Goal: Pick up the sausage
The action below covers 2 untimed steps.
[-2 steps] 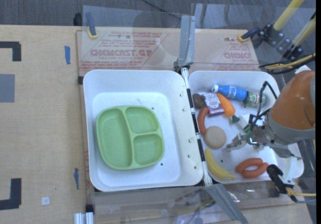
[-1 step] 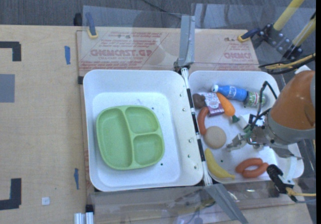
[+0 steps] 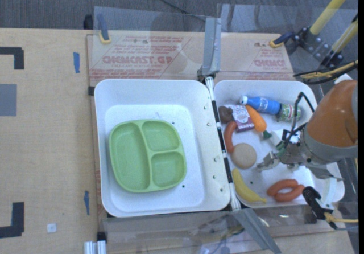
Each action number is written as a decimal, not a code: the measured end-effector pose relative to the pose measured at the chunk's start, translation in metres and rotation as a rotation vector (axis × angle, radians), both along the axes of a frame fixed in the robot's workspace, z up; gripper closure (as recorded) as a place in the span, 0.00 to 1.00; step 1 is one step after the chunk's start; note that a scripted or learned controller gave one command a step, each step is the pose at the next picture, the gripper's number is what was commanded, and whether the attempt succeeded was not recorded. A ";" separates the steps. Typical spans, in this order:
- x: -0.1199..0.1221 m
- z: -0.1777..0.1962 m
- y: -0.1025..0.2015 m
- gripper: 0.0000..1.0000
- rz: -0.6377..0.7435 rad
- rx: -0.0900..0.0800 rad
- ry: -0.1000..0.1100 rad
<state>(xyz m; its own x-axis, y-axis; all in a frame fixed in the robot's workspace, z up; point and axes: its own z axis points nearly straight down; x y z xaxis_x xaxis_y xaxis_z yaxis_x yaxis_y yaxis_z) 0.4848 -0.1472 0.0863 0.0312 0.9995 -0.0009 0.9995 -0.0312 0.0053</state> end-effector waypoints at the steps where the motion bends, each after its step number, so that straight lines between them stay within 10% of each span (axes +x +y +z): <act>1: 0.000 0.000 0.000 0.00 0.000 0.000 0.000; 2: 0.000 0.000 0.000 0.00 0.000 0.000 0.000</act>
